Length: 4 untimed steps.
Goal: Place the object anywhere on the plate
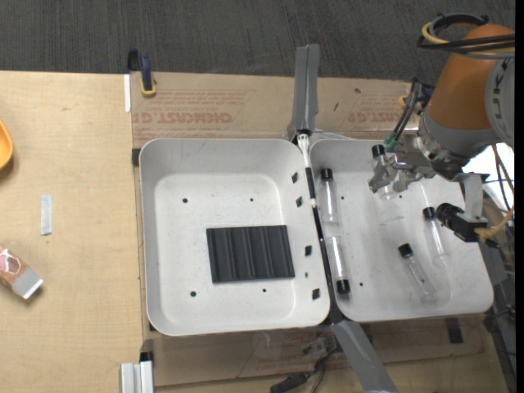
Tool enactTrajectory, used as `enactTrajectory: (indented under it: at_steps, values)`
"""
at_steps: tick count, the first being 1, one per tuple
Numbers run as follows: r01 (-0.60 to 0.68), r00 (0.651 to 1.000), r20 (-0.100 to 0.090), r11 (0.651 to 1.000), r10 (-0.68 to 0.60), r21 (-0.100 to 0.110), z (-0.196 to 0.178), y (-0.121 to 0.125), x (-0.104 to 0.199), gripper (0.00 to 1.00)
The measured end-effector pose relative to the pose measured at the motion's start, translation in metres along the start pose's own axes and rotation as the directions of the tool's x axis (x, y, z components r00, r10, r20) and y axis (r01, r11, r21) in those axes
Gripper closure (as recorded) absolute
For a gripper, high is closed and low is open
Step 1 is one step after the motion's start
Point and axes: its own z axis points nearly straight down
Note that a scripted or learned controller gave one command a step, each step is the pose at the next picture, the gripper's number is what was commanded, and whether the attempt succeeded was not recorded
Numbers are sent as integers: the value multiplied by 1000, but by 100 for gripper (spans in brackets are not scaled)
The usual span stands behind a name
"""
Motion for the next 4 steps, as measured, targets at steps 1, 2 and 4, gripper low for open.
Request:
enactTrajectory:
  at_steps: [1, 2, 4]
  values:
    - [-5, 1000, 1, 1000, 5, 0, -78, -43, 69, 100]
    - [-29, 1000, 1, 1000, 29, 2, -78, -112, 136, 100]
    - [-121, 993, 2, 993, 121, 0, -95, -113, 225, 100]
